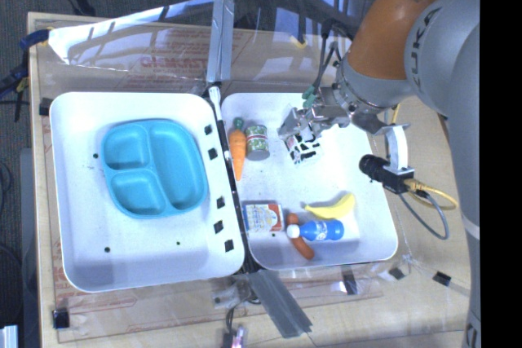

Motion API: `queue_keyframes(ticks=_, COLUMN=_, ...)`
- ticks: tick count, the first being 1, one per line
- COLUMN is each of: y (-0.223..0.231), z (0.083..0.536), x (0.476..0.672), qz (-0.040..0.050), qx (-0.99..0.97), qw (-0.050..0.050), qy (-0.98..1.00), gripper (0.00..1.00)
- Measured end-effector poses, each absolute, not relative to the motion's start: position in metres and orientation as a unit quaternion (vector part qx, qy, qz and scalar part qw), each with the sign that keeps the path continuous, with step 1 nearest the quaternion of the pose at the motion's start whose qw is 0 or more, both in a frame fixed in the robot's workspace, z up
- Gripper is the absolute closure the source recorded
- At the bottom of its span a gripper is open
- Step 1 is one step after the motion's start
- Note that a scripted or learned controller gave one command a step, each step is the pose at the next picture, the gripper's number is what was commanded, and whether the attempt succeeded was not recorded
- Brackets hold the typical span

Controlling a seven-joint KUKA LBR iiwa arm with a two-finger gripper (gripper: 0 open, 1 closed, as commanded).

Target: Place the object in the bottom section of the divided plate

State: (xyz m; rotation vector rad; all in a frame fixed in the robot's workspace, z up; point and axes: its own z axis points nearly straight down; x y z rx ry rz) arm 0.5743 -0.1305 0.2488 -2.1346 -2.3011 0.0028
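Observation:
A blue divided plate point(155, 167) lies in the left white bin point(73, 257), with three sections, all bare. My gripper point(303, 144) hangs over the upper middle of the right bin point(371, 244), its black-and-white fingertips pointing down at the bin floor. It stands right of a small green-labelled can point(257, 140) and an orange carrot point(237, 149) that lie along the bin's left wall. No object shows between the fingertips.
Near the right bin's front lie a small juice carton point(262, 217), a blue bottle with a white cap point(320, 231), a banana point(333, 206) and a brown sausage-shaped piece point(300, 247). A metal divider bar point(218, 37) runs between the bins at the back.

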Motion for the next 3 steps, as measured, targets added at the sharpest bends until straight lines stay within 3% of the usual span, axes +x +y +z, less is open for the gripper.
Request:
queue_keyframes(ticks=1, y=-0.035, z=0.199, x=0.57, qz=0.0015, qx=-0.729, qw=0.002, qy=-0.685, gripper=1.0)
queue_keyframes(ticks=2, y=0.031, z=0.19, x=0.558, qz=0.0019, qx=-0.668, qw=0.002, qy=-0.744, gripper=1.0)
queue_keyframes(ticks=3, y=0.031, z=0.19, x=0.558, qz=0.0019, qx=-0.668, qw=0.002, qy=-0.744, gripper=0.0)
